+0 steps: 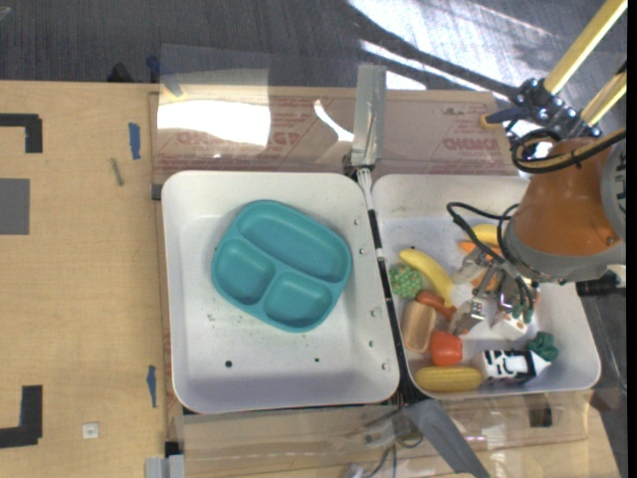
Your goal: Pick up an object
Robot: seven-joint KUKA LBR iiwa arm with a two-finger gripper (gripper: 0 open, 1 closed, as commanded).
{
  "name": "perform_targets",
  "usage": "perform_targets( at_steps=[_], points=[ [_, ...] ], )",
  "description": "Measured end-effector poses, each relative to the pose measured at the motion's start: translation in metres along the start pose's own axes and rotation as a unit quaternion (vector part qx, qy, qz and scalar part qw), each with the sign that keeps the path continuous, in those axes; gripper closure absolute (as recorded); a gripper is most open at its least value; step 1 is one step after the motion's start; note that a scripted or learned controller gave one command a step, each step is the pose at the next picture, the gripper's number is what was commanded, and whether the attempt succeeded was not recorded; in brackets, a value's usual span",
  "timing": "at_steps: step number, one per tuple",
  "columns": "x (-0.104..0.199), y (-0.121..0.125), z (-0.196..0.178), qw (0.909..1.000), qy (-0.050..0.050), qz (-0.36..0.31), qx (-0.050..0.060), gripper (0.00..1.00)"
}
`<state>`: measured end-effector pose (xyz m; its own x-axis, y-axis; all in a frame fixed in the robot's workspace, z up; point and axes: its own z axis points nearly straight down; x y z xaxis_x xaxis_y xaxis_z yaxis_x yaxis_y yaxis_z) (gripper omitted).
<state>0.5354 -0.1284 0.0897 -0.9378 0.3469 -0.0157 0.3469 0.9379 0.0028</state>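
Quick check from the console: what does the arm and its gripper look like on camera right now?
The arm shows a broad orange band with grey below it. A black cable loops beside it. The gripper is small, metallic, with orange and dark parts.

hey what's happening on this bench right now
A grey robot arm with an orange band is reaching into the right bin from the right. Its gripper is down among a pile of toy food: a banana, something green, a red piece and a yellow piece. Nothing is clearly between its fingers yet. The left bin holds a teal divided plate, untouched.
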Motion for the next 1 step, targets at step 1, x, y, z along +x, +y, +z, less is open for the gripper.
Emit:
perform_targets(
  at_steps=[1],
  points=[
    [-0.0175,0.0181,0.0004,0.9969,0.002,0.079,0.001,0.00]
  ],
)
